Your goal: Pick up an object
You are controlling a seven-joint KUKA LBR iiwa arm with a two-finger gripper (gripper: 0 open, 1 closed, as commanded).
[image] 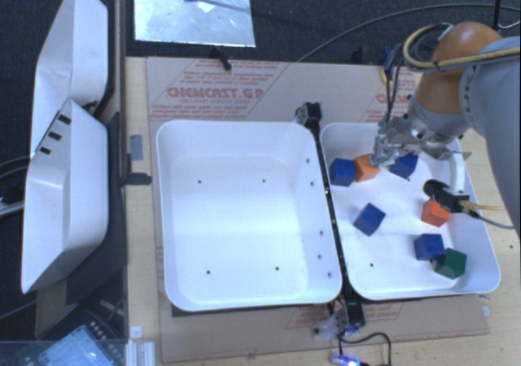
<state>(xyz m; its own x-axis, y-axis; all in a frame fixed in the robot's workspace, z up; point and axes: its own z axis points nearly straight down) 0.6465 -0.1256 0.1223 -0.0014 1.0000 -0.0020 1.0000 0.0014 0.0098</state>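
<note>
Arm's in from the right, gripper (389, 150) down low over the far end of the right bin (480, 279), right by the small orange block (366, 168). Tip looks touching or just above it, w/ a blue cube (342, 172) just left and another blue block (404, 165) just right. Can't tell from here if anything's actually clamped; the wrist hides the tip.

So I'd say pick not done yet: nothing's lifted, every block sits on the bin floor. Others well apart from the tip: blue cube mid-bin (369, 219), orange cube (435, 212) nr the right wall, blue (428, 246) and green (452, 263) at the near corner. Left bin (175, 132) isn't involved.

Left to do: close on one, prob the orange, and raise it clear. Tight cluster, could nudge neighbours.
</note>
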